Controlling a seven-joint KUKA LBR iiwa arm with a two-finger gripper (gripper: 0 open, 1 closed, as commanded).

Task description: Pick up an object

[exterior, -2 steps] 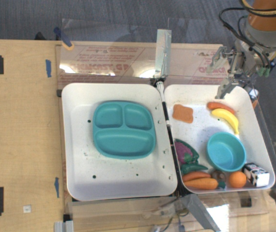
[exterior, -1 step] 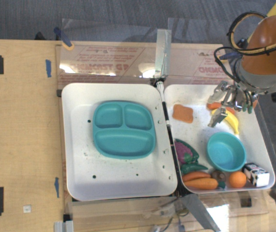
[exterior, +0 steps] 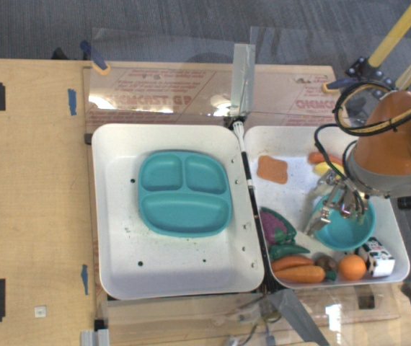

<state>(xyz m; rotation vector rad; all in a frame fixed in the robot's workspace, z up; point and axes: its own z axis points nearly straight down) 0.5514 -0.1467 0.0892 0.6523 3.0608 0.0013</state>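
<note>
One red-printed clear panel [exterior: 155, 85], unreadable

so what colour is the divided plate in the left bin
Teal, seen clearly in the camera view: the divided plate.

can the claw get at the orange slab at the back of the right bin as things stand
Probably yes. The orange slab lies flat on bare bin floor with nothing on it or against it, and the claw sits over the teal bowl in the same bin.

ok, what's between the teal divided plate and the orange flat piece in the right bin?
Camera view: bare white floor of the left bin, then the bins' adjoining rims. Nothing else between teal divided plate and orange flat piece.
</note>
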